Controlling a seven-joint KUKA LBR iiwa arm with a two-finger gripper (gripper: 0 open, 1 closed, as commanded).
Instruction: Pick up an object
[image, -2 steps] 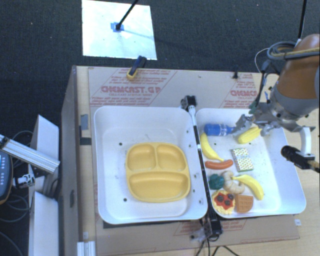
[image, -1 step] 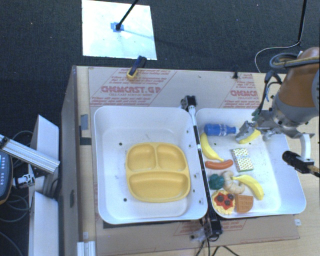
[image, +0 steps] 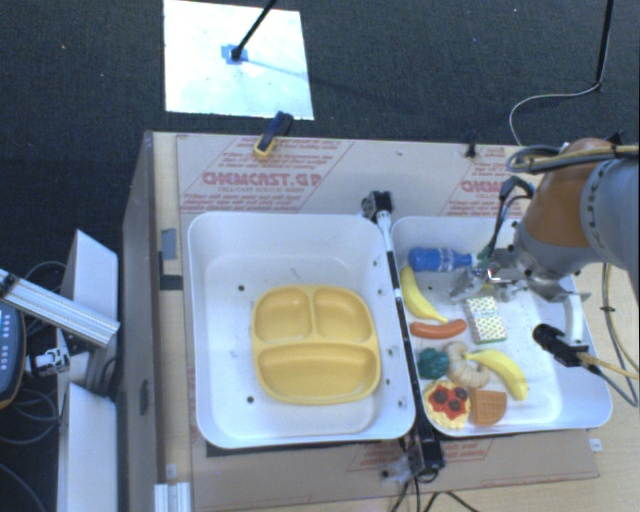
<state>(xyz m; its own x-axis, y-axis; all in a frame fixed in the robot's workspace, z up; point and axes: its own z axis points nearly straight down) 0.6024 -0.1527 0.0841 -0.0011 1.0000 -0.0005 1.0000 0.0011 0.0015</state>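
The right bin (image: 590, 400) holds several toy foods. A blue bottle (image: 432, 259) lies at its far left. A banana (image: 414, 293) runs along the left wall, with an orange sausage (image: 438, 328) beside it. A small speckled box (image: 486, 320) lies in the middle. Nearer the front are a green broccoli (image: 432, 361), a second banana (image: 505, 368), a pizza slice (image: 448, 401) and a brown toast (image: 488, 406). My gripper (image: 484, 281) hangs over the bin's middle, just right of the bottle and just behind the speckled box. I see nothing held in it.
The left bin (image: 215, 300) holds a yellow divided plate (image: 315, 343). A black rail (image: 392, 290) runs between the two bins. The grey arm with its orange band (image: 560, 215) comes in over the right bin's far right corner.
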